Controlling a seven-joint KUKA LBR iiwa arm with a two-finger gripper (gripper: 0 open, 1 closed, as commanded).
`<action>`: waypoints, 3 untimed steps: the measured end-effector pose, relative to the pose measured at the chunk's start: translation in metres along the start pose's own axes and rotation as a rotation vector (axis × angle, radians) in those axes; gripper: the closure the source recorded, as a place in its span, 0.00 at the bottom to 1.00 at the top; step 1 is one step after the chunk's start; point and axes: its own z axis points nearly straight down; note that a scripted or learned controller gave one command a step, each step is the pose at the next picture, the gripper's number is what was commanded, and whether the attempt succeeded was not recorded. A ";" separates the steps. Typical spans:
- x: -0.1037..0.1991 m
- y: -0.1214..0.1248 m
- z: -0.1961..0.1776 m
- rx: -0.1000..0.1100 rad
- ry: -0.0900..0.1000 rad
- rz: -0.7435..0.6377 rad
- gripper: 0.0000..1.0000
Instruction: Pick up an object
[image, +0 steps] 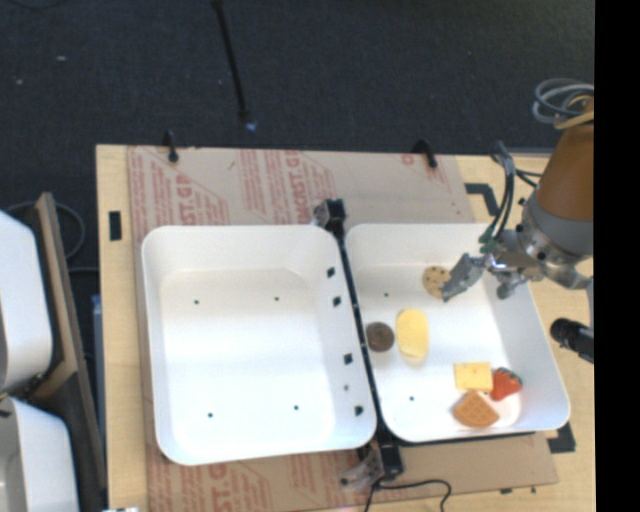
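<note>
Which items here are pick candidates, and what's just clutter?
Job:
claw, open over the right bin
cookie, nearest the claw
yellow piece
brown disc
cheese block
strawberry
waffle

Lying about:
left bin
cardboard sheet
clips on the divider

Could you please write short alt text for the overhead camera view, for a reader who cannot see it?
A grey robot arm reaches in from the right, its gripper with jaws spread above the right bin, near a speckled cookie. That bin also holds a brown disc, a yellow lump, a yellow block, a red piece and a waffle.
</note>
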 end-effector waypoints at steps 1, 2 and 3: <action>0.000 0.001 -0.003 -0.007 -0.001 -0.001 0.00; -0.002 0.004 0.059 -0.002 0.000 -0.001 0.00; -0.008 0.006 0.103 -0.003 0.000 0.000 0.00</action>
